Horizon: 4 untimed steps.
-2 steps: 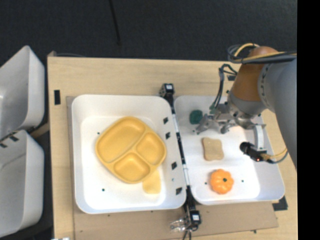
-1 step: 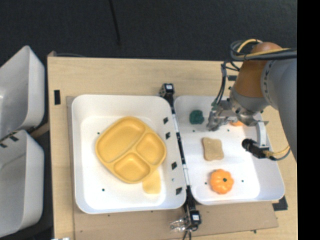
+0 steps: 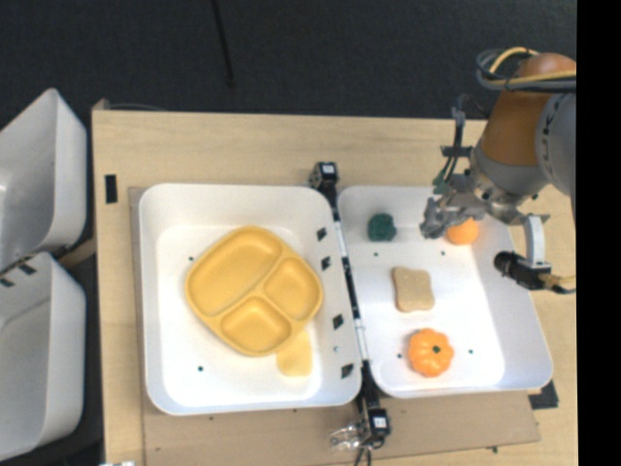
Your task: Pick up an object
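Observation:
In the right bin [image 3: 485, 357], my gripper [image 3: 444, 218] hangs low over the far right corner, right beside a small orange ball [image 3: 465, 231] that peeks out from under it. I cannot see whether anything sits between the fingers. A dark green round object [image 3: 381, 226] lies to the gripper's left. A tan slice of bread [image 3: 413, 288] rests mid-bin, and an orange pumpkin [image 3: 430, 351] sits near the front.
The left bin [image 3: 165, 357] holds a yellow divided plate [image 3: 254, 288] and a pale yellow piece [image 3: 296, 357] at its front edge. A black divider strip [image 3: 342, 280] runs between the bins. White chairs [image 3: 34, 173] stand at the far left.

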Available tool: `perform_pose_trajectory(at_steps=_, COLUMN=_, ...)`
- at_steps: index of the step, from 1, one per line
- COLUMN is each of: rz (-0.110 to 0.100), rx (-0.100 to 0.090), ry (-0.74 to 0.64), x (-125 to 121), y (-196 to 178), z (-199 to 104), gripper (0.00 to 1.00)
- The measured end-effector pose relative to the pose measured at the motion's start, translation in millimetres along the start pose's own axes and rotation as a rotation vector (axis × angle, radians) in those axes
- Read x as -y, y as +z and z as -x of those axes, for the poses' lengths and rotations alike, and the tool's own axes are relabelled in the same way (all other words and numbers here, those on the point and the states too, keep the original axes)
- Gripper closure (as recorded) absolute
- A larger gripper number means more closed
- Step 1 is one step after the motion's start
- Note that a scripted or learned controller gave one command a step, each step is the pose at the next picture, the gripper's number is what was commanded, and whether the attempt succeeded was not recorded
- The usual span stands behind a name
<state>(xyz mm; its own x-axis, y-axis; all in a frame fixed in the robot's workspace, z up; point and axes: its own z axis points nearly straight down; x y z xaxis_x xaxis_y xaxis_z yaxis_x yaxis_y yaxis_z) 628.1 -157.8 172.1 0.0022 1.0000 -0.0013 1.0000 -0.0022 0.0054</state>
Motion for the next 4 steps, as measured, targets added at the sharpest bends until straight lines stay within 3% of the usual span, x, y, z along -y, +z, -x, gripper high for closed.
perform_pose_trajectory(at_steps=1, rz=0.001, rx=-0.001, ry=-0.005, x=-2, y=-39, z=1, gripper=1.00)
perform_pose_trajectory(at_steps=2, rz=-0.005, rx=-0.003, ry=-0.007, x=15, y=-53, z=-45, gripper=1.00)
perform_pose_trajectory(at_steps=4, rz=-0.007, rx=-0.002, ry=-0.008, x=46, y=-47, z=-156, gripper=1.00)
